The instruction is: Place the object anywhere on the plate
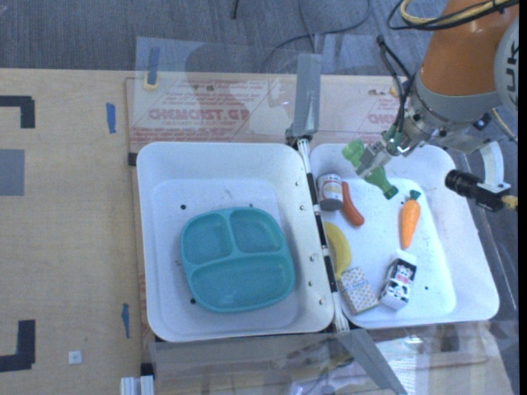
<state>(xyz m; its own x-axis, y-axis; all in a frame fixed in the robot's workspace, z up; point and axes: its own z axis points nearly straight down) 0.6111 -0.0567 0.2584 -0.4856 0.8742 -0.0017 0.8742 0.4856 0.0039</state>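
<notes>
While I watch from the overhead camera, two white bins sit side by side on the bench. At the nine o'clock side lies the left bin [156, 171], and on its floor rests a teal plate [237, 258] with three compartments, all bare. At three o'clock lies the right bin [469, 278], which carries the loose things.

Arm [465, 48]: it enters from the one o'clock corner, its orange band uppermost, and ends in the gripper [377, 164] over the twelve o'clock part of the right bin. A green object [368, 164] shows at the fingertips, running from a leafy end near eleven o'clock to a stub near five o'clock. I see it right at the fingers, but I cannot tell whether they close on it or merely stand above it, nor how wide they are.

Contents of the right bin, reading from the divider outward:
- a small can [331, 189] against the nine o'clock wall;
- a red sausage-shaped piece [352, 206] just beside the can;
- a banana [338, 248] along the divider, toward six o'clock;
- a patterned box [357, 290] at six o'clock;
- a black-and-white carton [398, 283] just beside that box;
- a carrot [409, 221] near the centre, green top toward twelve o'clock.
</notes>
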